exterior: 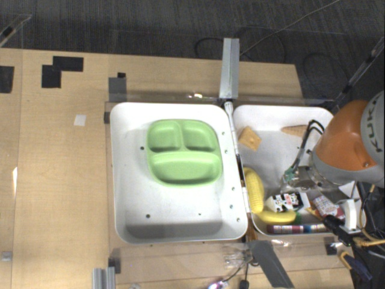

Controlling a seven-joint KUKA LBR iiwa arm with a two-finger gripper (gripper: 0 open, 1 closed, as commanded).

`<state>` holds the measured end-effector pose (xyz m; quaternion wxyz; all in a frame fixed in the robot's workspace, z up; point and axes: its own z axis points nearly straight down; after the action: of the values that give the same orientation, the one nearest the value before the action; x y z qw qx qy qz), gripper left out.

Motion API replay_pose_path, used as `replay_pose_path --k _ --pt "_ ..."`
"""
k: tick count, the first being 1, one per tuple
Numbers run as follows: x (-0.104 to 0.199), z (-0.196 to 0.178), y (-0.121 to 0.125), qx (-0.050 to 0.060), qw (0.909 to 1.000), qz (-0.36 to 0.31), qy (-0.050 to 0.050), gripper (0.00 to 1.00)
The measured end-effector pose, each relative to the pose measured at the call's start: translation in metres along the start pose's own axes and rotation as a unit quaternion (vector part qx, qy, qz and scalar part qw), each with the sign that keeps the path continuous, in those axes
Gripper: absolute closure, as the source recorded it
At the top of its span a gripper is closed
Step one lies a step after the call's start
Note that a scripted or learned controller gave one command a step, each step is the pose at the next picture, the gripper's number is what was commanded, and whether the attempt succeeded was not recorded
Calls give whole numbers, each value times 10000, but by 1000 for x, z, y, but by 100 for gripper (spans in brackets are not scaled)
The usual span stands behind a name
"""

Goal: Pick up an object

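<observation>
In the right bin (271,134), the arm (346,143) has its wrist low over the front half, where most of the clutter sits, so the end effector (293,188) hangs directly above likely targets. Whether it is apart or together I cannot tell, since the wrist body and cables cover it from above. Just beneath it lies a small black-and-white pack (283,202), with a yellow banana (255,191) lying lengthwise against the bin's left wall and a dark marker (295,228) along the front wall; these crowd together, probably because loose things slide to the bin's low edges. A tan block (249,139) and a tan wedge (295,130) rest apart near the back. The left bin (129,161) holds a green divided tray (183,151), flat and centred. Nothing appears lifted yet; the pack seems the nearest candidate.
</observation>
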<state>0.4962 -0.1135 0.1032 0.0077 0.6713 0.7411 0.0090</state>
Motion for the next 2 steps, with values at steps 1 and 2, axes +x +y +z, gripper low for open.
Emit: replay_pose_path --k 1,2 --pt "35 -82 -2 92 9962 860 -14 100" --pt "35 -82 -2 94 9963 859 -15 0"
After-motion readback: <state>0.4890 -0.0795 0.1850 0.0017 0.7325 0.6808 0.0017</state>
